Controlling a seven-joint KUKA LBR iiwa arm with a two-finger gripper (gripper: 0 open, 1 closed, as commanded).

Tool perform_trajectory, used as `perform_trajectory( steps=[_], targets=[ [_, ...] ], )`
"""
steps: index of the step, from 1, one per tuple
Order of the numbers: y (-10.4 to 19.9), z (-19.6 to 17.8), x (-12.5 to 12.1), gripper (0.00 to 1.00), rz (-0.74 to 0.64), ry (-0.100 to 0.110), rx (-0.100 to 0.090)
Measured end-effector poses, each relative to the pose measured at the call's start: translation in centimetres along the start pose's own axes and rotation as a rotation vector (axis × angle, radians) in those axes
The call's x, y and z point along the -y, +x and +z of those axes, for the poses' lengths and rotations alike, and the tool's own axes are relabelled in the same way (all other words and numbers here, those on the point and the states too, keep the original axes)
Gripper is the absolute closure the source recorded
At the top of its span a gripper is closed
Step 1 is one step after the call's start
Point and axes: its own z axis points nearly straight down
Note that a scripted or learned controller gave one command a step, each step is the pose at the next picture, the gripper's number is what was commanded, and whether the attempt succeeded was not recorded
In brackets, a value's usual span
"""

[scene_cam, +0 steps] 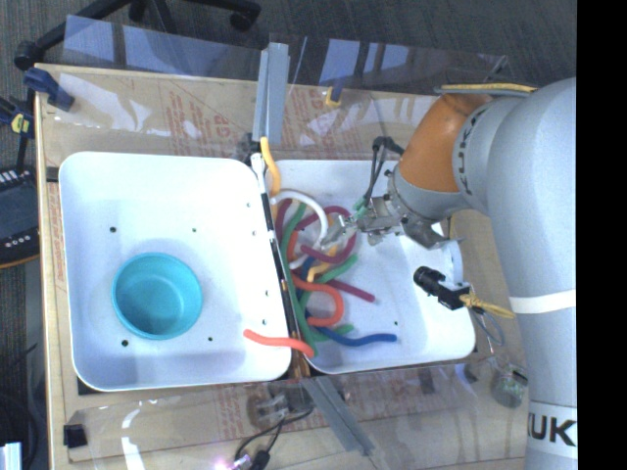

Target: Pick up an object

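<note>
Gripper (339, 229) hangs low in the right bin (431, 339), its tip right at the upper edge of a tangle of coloured cords (315, 262) and just beside a white loop (302, 197). Whether it is open or closed cannot be told from this angle, and nothing can be seen held in it.

The things to pick from are heaped in the left half of this bin, pressed against the wall it shares with the left bin (147, 189). My judgement is that the step in hand is closing on one cord near the top of the heap. It would go best on a strand that lies uppermost and free, such as the white loop. The cords cross one another, so a lift may drag neighbours along, and a straight upward pull would shed them best.

Room is tight on the left, where the shared wall stands close behind the heap and a pink cord (272, 339) already lies across it. To the right the bin floor is bare and open. A blue cord (370, 339) lies apart near the front rim. A blue bowl (157, 295) sits well away in the left bin.
</note>
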Motion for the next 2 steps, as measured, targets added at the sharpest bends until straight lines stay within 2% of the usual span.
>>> perform_trajectory(
  steps=[1,2],
  targets=[
    [2.7,0.8,2.0,0.0,-0.16,-0.013,0.014],
    [2.8,-0.3,1.8,1.0,-0.166,-0.014,0.016]
  ],
)
